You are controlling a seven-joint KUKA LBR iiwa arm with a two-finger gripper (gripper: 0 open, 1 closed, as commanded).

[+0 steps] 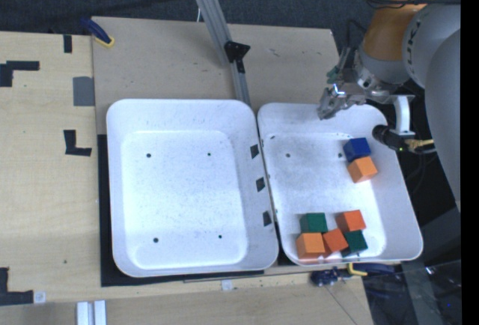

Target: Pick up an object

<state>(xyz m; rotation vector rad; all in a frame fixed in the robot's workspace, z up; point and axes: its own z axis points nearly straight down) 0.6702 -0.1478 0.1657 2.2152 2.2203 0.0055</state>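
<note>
1. My claw hangs over right bin's far rim; finger state: can't tell.
2. Blue block touching orange block, mid-right.
3. Orange/green blocks clustered near edge.

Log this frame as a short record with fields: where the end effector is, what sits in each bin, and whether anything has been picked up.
arm: grey KUKA arm with orange band, reaching in from the view's right
end effector: two-finger metal end effector above the far rim of the right shallow white bin
held: nothing seen between its fingers
right bin, far side: blue cube touching an orange cube
right bin, near edge: cluster of green cube, dark green cube and three orange cubes
left shallow white bin: bare white floor in view
</note>
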